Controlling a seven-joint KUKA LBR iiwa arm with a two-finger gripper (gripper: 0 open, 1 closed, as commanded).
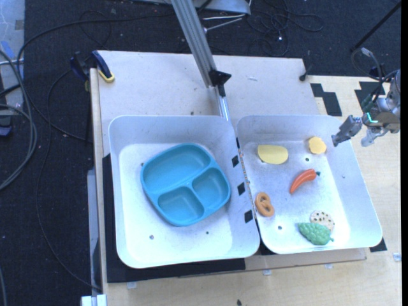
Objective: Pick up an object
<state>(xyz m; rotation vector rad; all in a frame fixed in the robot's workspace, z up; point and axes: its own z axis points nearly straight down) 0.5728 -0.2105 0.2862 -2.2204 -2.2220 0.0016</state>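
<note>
we see the gripper [357, 132] hanging at the right edge of the right bin [357, 190], above its far right corner; its two fingers look spread apart with nothing between them. in that bin lie a yellow flat piece [273, 153], a small orange-yellow piece [317, 146] near the gripper, a red-orange carrot-like piece [303, 180] at the middle, a pretzel [264, 204] by the left wall, and a speckled cookie [322, 220] touching a green leafy piece [315, 233] at the near side. in the left bin [127, 234] rests a blue divided tray [185, 183].
</note>
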